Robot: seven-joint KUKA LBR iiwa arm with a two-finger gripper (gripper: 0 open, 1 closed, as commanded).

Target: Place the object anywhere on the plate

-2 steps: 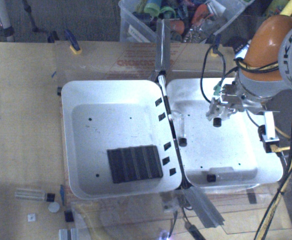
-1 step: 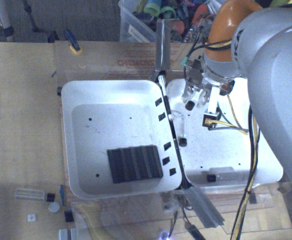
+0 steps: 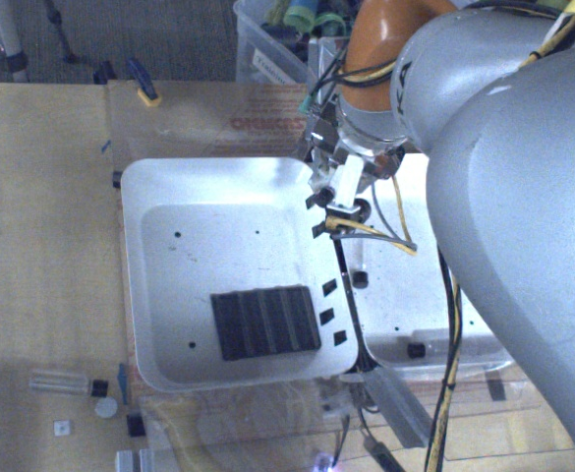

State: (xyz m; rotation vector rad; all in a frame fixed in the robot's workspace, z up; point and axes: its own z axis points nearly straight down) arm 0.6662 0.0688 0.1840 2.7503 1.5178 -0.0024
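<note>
Hovering at the shared wall of the left bin and right bin, with the gripper hanging under the arm's orange band. Not logging the grip as released or clenched: cannot tell from this angle. Seeing nothing clearly held.

Noting a dark ribbed plate below and to the left of the gripper, lying flat in the left bin. Taking the small dark piece just below the gripper, in the right bin, as the likely object, though too small to be sure. Noting a second small dark piece farther down and to the gripper's right.

Flagging risks:
- descending onto the bin wall instead of the piece, being so close to it;
- catching the yellow cable trailing beside the gripper;
- clipping the wall while crossing toward the plate;
- letting go short of the plate, onto bare bin floor.
</note>
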